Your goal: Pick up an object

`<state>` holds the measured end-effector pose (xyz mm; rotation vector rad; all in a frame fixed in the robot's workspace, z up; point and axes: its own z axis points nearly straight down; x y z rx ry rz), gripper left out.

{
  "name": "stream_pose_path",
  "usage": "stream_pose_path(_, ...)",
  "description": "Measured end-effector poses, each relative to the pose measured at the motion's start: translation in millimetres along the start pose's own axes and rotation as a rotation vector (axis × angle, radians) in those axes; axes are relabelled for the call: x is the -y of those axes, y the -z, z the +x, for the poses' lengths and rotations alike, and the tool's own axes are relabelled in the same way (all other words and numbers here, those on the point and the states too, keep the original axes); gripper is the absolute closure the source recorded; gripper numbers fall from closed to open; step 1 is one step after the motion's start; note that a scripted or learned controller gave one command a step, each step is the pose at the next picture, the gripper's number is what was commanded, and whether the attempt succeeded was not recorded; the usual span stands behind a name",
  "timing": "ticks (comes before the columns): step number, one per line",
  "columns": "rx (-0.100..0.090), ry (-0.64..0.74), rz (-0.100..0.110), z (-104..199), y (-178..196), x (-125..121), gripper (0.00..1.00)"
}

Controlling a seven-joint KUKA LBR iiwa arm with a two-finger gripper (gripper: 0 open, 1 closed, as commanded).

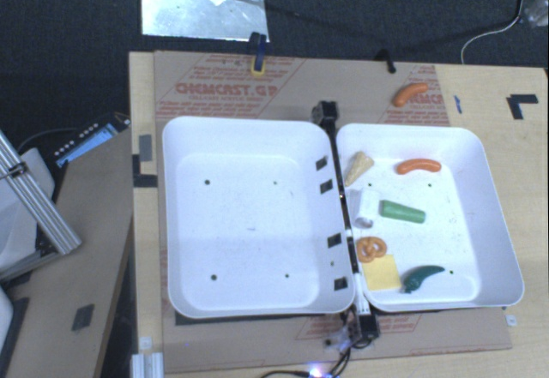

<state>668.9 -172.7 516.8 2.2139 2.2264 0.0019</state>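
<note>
Nothing picked yet, as I judge it — every candidate lies in the right shallow white bin (480,196): orange sausage-shaped toy (418,166), green cylinder (401,212), pretzel-shaped piece (372,247), yellow square block (382,273), dark green pepper (422,276). Gripper state: cannot tell. Left white bin (184,222) offers open room — block and pretzel crowd the centre wall.

You can make out red printing on the brown board (283,81) under the two bins. The biggest line, just above the left bin, looks like "CHEMCAST GP", though it's soft enough that you shouldn't bet on every letter. The same red print repeats near the board's top right corner and along its front edge, but there it's too blurry or cut off to read. Nothing else carries lettering you could actually read.
</note>
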Motion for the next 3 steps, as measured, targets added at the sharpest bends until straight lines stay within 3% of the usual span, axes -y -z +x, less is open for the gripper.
stream_pose_path(1,0.000,-0.006,-0.003,6,17,100,1.00)
stream_pose_path(2,0.003,-0.003,-0.003,-35,17,9,1.00)
stream_pose_path(3,-0.001,-0.005,-0.002,-4,21,127,1.00)
